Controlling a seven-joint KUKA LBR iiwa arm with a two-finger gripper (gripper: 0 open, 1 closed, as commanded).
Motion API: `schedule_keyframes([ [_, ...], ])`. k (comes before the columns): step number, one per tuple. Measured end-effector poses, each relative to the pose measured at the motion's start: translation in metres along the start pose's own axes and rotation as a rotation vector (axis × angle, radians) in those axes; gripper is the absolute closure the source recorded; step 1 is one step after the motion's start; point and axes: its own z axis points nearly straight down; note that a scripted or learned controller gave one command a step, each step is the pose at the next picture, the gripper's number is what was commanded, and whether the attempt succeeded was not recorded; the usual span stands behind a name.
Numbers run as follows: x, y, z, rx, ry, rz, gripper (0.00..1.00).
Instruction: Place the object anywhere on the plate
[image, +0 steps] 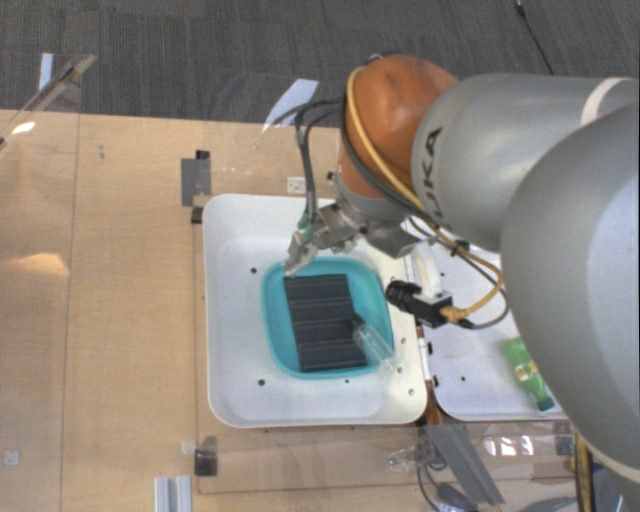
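The claw (303, 248) hangs just above the far left corner of the teal plate (272, 312). At this slant we cannot tell whether it is set wide or narrow, and we see nothing held in it.

We take the task's thing to be the dark ribbed slab (320, 322), though that is a judgement. It lies flat in the plate's well, long side running from the far rim to the near rim, its far left corner close under the claw. By that reading the placing looks as good as done. What is left is to come away cleanly: lift straight up, without dragging sideways across the ribs, so the slab is not flicked over the low rim.

The slab looks rigid and matte, a rectangle with raised ridges along its length. The ridges would give grip across them and little along them. At its near right corner lies a small clear plastic piece (372, 340), glossy and rounded, partly on the plate. It is light enough, we judge, to skitter at a nudge.

The plate is smooth, square with rounded corners and a shallow upturned lip. It sits in the middle of the left bin (240, 395), which is white and speckled. A green, stick-like object (527, 372) lies in the right bin (470, 392), well apart. Both bins rest on the pale wooden bench (100, 300).
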Motion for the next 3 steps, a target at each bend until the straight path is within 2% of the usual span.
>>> schedule_keyframes([
  [1,0.056,0.037,-0.103,0.012,0.004,0.004,0.0],
  [2,0.0,0.089,-0.163,0.014,0.003,-0.008,0.0],
  [3,-0.018,0.037,-0.222,0.01,0.004,-0.233,0.0],
])
